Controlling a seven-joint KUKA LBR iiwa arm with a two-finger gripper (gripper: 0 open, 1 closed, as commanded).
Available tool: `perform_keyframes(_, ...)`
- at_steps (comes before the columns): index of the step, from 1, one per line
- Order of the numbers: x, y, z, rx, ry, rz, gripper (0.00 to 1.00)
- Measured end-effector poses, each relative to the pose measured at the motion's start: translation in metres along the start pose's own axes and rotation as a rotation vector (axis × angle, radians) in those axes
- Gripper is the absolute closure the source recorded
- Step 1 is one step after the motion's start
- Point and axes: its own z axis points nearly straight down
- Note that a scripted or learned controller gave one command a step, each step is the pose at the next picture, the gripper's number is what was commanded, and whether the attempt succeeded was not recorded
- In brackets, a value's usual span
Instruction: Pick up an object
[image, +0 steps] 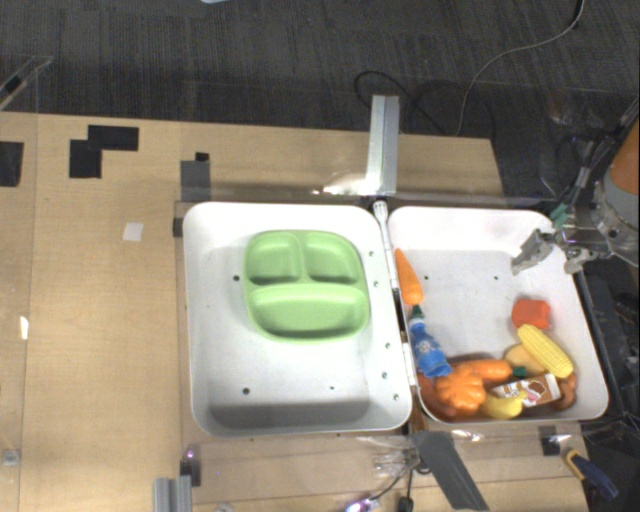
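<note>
The right bin (470, 250) holds toy food along its left and near sides. An orange carrot (407, 278) lies by the left wall, with a blue bottle (427, 350) below it. A red-orange block (532, 313) sits near the right wall, above a yellow corn cob (545, 350). An orange lump (460, 388) and a small labelled bottle (525, 390) crowd the near right corner. My gripper (552, 258) hovers over the bin's far right part, above the red-orange block. It is open with nothing between its fingers.
The left bin (215, 380) carries a green divided plate (305, 283). A metal post (384, 145) stands behind the seam between the bins. Cables and arm hardware (610, 200) crowd the right edge. The wooden bench (90, 330) stretches to the left.
</note>
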Motion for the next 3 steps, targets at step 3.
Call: perform_keyframes(3, 0.058, -0.003, 0.080, 0.000, 0.000, -0.015, 0.00)
